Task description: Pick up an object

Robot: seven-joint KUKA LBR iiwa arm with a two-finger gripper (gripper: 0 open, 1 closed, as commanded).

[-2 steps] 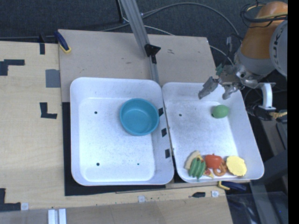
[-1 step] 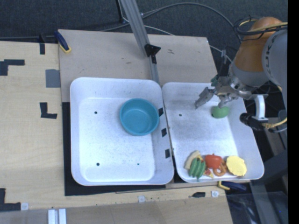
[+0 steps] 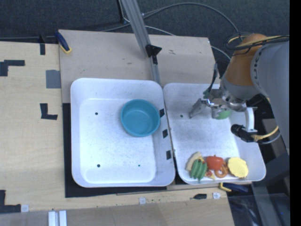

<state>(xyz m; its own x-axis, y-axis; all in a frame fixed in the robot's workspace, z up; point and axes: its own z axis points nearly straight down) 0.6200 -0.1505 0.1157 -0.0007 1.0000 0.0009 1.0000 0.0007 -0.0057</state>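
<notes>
My gripper [image 3: 209,111] hangs over the upper part of the right bin [image 3: 188,135], below the arm's orange band. A small green object [image 3: 225,113] shows right beside it, partly hidden by the wrist; whether it is gripped cannot be made out. Along the right bin's front edge lies a cluster of toy food: a green piece [image 3: 198,169], a red piece [image 3: 215,162] and a yellow piece [image 3: 238,167]. A blue bowl [image 3: 139,117] sits upright in the left bin [image 3: 94,164], toward its upper right.
A metal pole [image 3: 141,29] slants down from the top to the gap between the bins. Black cables [image 3: 247,133] loop off the wrist at the right bin's right rim. Wooden bench surface [image 3: 28,140] lies to the left.
</notes>
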